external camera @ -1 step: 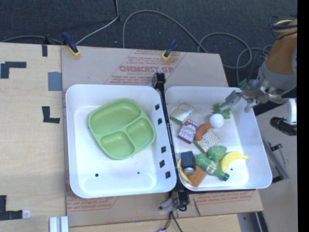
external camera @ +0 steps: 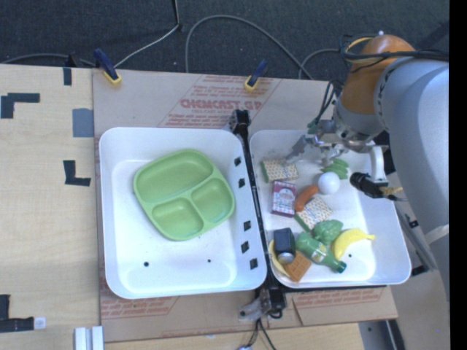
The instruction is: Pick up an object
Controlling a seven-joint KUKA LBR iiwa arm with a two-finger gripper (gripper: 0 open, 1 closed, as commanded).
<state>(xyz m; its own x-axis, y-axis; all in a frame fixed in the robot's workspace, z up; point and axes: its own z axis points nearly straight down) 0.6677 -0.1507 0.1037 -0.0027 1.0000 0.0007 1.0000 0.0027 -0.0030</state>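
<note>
1. A robotics lab: two white bins (external camera: 109, 195) sit on a cardboard sheet (external camera: 211, 100) clamped (external camera: 108, 68) to the worktop (external camera: 44, 195).
2. Loose cables (external camera: 219, 28) cross dark carpet (external camera: 73, 13) left of the hand (external camera: 315, 143).

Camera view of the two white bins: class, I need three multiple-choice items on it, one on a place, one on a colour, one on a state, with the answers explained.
1. Where does the green divided tray lie?
A. in the left bin
B. in the right bin
C. on the cardboard outside the bins

2. What colour is the toy banana?
A. red
B. yellow
C. blue

3. How does the gripper stand?
A. down in the left bin
B. gripping the green tray
C. over the far part of the right bin

Answers:
1. A: the tray rests on the left bin's floor.
2. B: it is yellow against the white floor.
3. C: it sits above the right bin, near the patterned card.
</note>
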